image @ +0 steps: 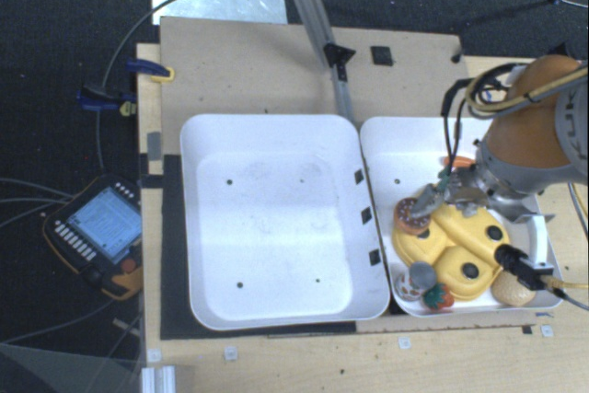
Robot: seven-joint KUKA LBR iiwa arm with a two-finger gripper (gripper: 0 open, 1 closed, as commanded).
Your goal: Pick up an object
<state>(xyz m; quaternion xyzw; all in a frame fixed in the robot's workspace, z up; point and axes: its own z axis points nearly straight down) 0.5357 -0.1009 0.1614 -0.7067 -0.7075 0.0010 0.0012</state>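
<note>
Right bin [391, 152] holds the clutter, all packed in its near right corner: big yellow toy [460, 248], small donut [411, 214] at its left end, grey knob [422, 273] and a red-green bit [434, 294] in front, tan lump [513, 292] by the right wall. Left bin [267, 216] sits just beside it on the table [405, 46].

Tool [433, 198] is low over the donut and the toy's left lobe, arm coming from the right. Can't tell if it's wide or narrow, and nothing is seen held.

Yellow toy looks like hard moulded plastic: stiff, likely light, smooth rounded lobes, so probably slippery. Best hold is likely across the narrow waist between lobes. Donut looks small and light, easiest by its rim.

Room: items touch each other and crowd the near and right walls, so little side clearance. The far half of the right bin is open, so lift straight up, then move that way.
</note>
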